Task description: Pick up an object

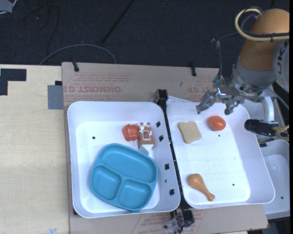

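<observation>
My gripper [216, 107] hangs over the back edge of the right bin [244, 179], its two grey fingers spread open with nothing between them. Just below and in front of it lies a red tomato [217, 123]. A tan slice of bread [189, 131] sits to the tomato's left. A brown chicken drumstick [201, 186] lies near the bin's front. The left bin [80, 126] holds a blue divided plate [123, 176], a small red object [131, 132] and an orange-and-white block [146, 134].
A black divider [168, 150] runs between the two bins. Brown cardboard [122, 82] lies under and behind them. A black cylinder [258, 126] juts in at the right bin's right rim. The arm's orange band [263, 38] rises at upper right.
</observation>
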